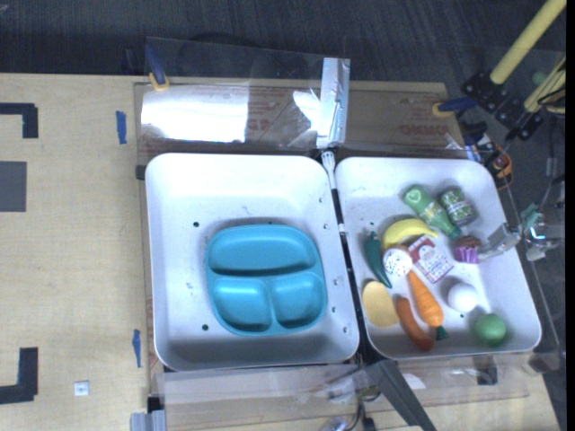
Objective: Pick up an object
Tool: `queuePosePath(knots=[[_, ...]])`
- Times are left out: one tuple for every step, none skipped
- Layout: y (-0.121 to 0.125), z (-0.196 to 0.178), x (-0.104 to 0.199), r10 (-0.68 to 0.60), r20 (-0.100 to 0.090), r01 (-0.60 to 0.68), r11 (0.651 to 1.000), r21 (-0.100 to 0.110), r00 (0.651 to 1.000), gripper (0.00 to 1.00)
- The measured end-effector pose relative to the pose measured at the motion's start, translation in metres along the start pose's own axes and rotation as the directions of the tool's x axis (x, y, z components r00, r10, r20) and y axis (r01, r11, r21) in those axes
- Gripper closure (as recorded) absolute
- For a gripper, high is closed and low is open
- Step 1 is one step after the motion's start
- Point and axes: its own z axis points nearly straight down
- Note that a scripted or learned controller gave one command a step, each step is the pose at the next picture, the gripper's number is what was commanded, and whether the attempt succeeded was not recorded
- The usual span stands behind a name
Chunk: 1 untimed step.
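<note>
Right bin (359, 187): carrot (425, 300), seemingly lengthwise.

I can read nothing here. The small red and white packet (435, 260) in my right bin (512, 281) carries print, and so does the green can (457, 206) at that bin's far side, but both are too small and blurred to make out. The faint reddish marks on the cardboard (269, 113) beyond the bins are likewise illegible.
</note>
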Motion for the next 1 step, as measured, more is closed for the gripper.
queuePosePath(knots=[[0.0450, -0.0035, 0.0164, -0.062, 0.002, 0.062, 0.998, -0.004, 0.998, 0.00]])
